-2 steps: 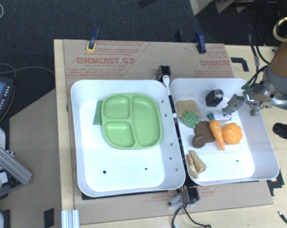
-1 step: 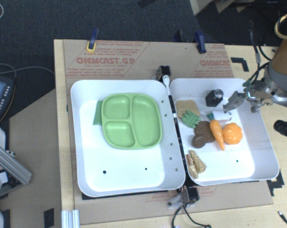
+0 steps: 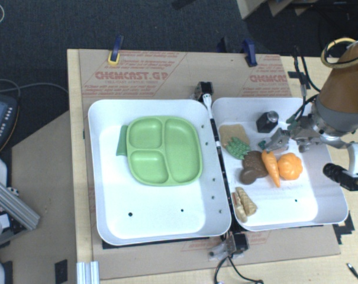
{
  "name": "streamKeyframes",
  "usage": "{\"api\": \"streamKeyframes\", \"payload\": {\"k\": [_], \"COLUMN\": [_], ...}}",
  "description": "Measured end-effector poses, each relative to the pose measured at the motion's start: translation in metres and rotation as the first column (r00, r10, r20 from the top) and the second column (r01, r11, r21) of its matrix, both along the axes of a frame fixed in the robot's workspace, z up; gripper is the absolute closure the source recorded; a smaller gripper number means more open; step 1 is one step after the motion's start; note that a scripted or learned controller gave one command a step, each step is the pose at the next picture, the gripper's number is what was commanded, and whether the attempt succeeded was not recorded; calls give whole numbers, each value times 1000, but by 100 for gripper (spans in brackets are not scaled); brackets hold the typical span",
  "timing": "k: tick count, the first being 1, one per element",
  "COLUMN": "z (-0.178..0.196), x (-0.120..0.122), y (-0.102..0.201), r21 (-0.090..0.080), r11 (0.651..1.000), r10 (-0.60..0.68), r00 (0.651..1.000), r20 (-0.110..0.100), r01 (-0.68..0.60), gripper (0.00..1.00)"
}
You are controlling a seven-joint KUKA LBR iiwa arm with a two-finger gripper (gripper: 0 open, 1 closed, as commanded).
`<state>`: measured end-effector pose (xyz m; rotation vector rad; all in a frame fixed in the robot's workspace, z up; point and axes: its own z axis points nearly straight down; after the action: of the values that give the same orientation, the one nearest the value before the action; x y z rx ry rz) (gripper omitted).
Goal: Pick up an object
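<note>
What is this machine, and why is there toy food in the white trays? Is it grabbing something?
That is a robot arm, grey with an orange band, reaching in from the right. One camera looks down at the bench from above. At the arm's end is a claw for picking things up. Two white bins sit side by side. The left bin holds a green plate with three sections. The right bin holds toy food: a carrot, an orange fruit, something green and leafy, a brown lump, and a pale piece near the front. The claw hovers just above the carrot. I cannot see anything between its fingers.
</note>
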<state>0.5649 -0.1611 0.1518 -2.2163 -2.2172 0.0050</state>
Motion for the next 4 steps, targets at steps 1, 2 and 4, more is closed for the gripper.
{"api": "streamKeyframes", "payload": {"k": [1,2,4], "z": [-62,-64,10], "x": [1,2,12], "y": [-2,-3,-1], "r21": [-1,-2,-5], "r11": [1000,1000,1000], "r10": [-1,-1,1], "r00": [1000,1000,1000], "r20": [5,9,14], "r01": [1,1,-1], "gripper": [0,0,100]}}
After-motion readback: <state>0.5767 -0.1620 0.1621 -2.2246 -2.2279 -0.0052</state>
